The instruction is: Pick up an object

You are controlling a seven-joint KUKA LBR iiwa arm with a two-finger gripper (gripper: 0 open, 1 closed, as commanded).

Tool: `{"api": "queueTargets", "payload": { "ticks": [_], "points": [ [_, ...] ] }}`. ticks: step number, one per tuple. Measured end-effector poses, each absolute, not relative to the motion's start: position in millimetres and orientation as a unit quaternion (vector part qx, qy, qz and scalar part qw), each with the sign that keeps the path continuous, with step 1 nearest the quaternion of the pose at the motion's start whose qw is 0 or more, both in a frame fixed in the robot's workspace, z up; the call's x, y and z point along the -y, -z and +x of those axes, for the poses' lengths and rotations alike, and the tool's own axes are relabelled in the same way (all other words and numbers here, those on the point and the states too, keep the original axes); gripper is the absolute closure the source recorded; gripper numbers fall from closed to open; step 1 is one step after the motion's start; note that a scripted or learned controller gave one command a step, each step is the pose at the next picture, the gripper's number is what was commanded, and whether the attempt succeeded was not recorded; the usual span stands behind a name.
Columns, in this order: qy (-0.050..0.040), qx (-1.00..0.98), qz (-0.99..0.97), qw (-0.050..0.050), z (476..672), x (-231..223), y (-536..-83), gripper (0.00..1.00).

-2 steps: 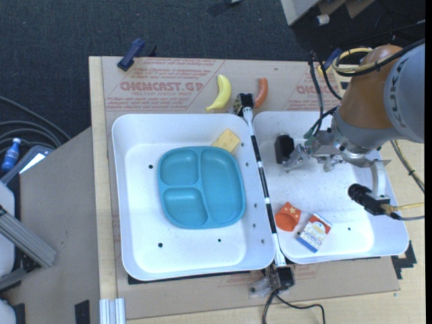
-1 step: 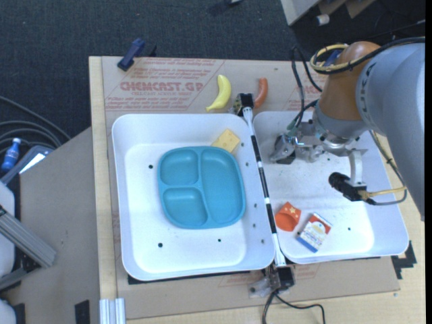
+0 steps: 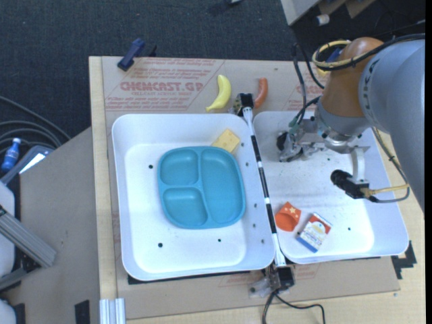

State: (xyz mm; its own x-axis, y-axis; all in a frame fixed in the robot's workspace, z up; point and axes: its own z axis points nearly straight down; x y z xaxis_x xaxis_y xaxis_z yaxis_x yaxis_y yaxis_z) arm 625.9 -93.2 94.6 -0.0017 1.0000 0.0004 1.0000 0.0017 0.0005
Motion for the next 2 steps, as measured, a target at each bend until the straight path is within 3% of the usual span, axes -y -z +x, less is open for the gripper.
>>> {"api": "queueTargets", "payload": {
  "ticks": [1, 2],
  "points": [
    [0.0000, -0.707, 0.707, -0.001, 573.1, 62, -185, 1.00],
    [0.0006, -0.707, 0.707, -0.002, 499.0, 55, -234, 1.00]
  ]
}}
